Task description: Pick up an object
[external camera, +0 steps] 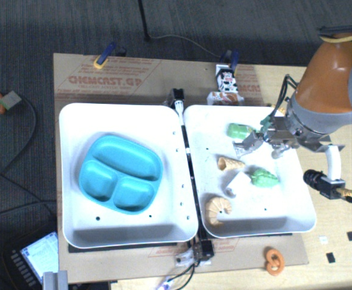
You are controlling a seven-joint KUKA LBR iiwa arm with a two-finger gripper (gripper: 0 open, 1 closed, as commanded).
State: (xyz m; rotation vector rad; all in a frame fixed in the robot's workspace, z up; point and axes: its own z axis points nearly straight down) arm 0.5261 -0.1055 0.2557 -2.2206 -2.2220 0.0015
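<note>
Several small toys are lying in the right white bin point(296, 222). We are hovering our fingers point(261, 141), spread open and holding nothing, beside the green plastic toy point(238, 130); we should be lowering straight over it.

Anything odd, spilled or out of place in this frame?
One thing: a small orange pretzel-shaped toy lies on the bench outside the right bin, beyond its near edge, while the other small toys sit inside. The blue divided tray rests flat in the left bin. No visible damage.

Probably robotics lab: clamped cardboard-topped bench point(103, 77), loose cables point(19, 150), grey carpet.
</note>
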